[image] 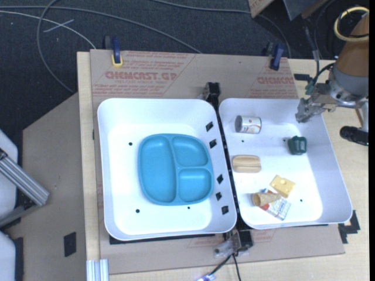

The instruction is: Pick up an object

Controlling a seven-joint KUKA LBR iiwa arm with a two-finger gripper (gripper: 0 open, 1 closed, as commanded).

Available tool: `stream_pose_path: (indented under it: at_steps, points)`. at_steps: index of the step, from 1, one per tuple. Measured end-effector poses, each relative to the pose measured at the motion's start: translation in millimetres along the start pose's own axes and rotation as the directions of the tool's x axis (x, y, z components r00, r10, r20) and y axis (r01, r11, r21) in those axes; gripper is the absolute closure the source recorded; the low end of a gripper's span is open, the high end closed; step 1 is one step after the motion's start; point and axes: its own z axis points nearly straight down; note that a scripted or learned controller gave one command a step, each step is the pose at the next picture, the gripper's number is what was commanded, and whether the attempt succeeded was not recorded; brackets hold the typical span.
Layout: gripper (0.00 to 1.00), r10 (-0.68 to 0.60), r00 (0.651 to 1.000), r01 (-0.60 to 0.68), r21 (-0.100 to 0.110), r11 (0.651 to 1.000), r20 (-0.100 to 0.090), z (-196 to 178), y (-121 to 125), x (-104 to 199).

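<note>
In the right bin [334,174], nearest, lie a snack packet [270,202], a cheese wedge [283,185], a hot-dog bun [246,164], a green cup [297,145] and a small can [248,124]. The blue divided plate [175,168] fills the left bin [111,157]. The tool [306,111] hovers at the far rim (grip state unreadable).

Inventory, by count:

- White bins: two, side by side — left bin [111,157], right bin [328,168].
- Blue divided plate [174,168]: one, three compartments, in the left bin.
- Small can [248,124]: one, lying on its side, in the right bin.
- Dark green object [296,145]: one, right bin.
- Tan bun-shaped item [246,164]: one, right bin.
- Yellow cheese-like wedge [283,185]: one, right bin.
- Small packet [272,203], orange and white: one, right bin.
- Clamps at the board's far edge: two — one blue and yellow [116,51], one blue [276,56].
- Robot arm [351,69]: one.
</note>
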Motion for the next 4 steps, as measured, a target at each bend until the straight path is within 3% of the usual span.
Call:
stream_pose_path:
  at_steps: [2,4]
  points:
    - [1.00,-0.001,1.000,0.001,-0.003,1.000,0.000,-112,4,10]
    - [1.00,-0.005,1.000,0.005,0.008,1.000,-0.005,-115,-31,111]
